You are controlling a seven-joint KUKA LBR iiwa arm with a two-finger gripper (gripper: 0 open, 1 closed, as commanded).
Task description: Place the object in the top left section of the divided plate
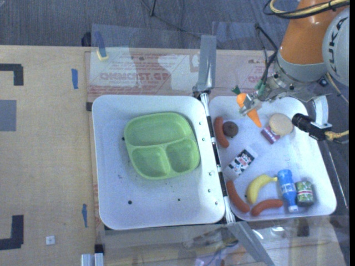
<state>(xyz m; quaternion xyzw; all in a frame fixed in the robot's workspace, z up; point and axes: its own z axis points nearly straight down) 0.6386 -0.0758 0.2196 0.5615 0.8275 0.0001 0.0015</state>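
Observation:
The green divided plate [161,145] lies in the left white bin [111,204], with one wide section at the far side and two smaller ones at the near side, all bare. My gripper [252,102] hangs over the far left corner of the right bin [324,204]. It is shut on a small orange carrot [249,108] with a green top, which sits between the fingers with its tip slanting down to the right. The carrot is well to the right of the plate, past the wall between the bins.
The right bin holds a brown donut [229,129] beside a sausage [221,132], a burger bun [280,124], a cow-print carton [241,161], a banana [258,186], a blue bottle [286,190], a green can [304,193] and two more sausages [237,197].

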